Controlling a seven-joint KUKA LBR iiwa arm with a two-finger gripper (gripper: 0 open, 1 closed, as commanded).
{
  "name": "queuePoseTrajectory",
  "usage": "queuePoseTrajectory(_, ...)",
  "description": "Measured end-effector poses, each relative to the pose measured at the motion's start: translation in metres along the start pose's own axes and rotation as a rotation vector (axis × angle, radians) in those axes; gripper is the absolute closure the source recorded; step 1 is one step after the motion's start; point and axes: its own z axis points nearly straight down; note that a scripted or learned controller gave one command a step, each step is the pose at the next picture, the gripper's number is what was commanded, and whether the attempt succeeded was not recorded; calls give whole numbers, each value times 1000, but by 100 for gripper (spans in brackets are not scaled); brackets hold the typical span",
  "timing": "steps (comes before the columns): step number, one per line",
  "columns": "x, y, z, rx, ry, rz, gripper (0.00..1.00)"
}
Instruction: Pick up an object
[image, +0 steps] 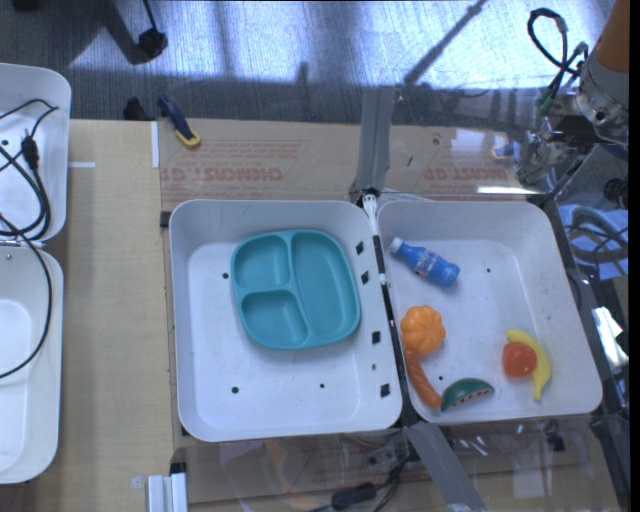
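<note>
The arm's tool (560, 120) is hanging beyond the right bin (520, 215), its opening impossible to tell. Toys are lying well apart; the blue bottle (425, 261), standing clear, is offering the cleanest crosswise descent.

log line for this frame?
arm: parked upper right, off bins | gripper: state unclear | right bin: bottle, pumpkin, tomato | left bin: plate

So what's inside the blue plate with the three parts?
Nothing: all three compartments of the blue plate show bare teal. It covers the left bin's floor underneath, so that patch stays hidden.
</note>
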Motion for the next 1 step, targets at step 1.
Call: queuePoseTrajectory(1,4,0,-8,0,0,0,100)
